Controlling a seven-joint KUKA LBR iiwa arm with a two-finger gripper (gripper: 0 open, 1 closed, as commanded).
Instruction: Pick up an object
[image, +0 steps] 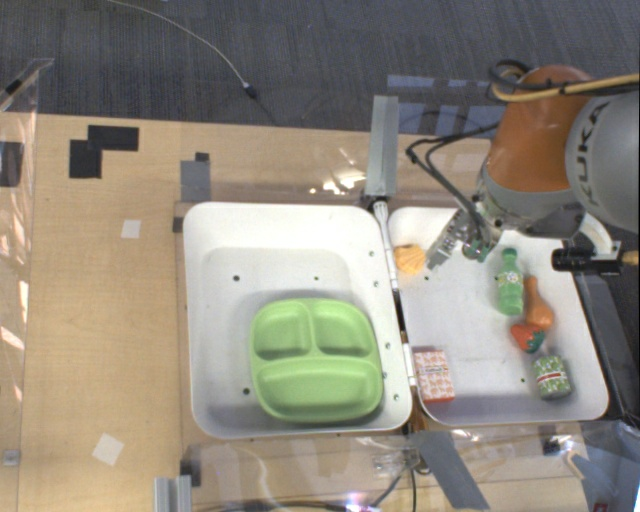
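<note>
My gripper (438, 254) hangs over the far left part of the right bin (470, 330), reaching in from the grey and orange arm (545, 140) at the upper right. Just to its left a small yellow-orange object (408, 260) lies against the bin's left wall. A green bottle (509, 282) lies to the right of the gripper, with an orange piece (539, 311) and a red piece (526, 336) beside it. A green, red and white can (551, 376) rests near the right front corner. A pink-red box (433, 374) sits at the front left.
The left bin (215, 300) holds a green divided plate (315, 360) toward its front. A metal post (381, 150) stands behind the ridge between the bins. Black cables (440, 150) loop off the arm above the right bin.
</note>
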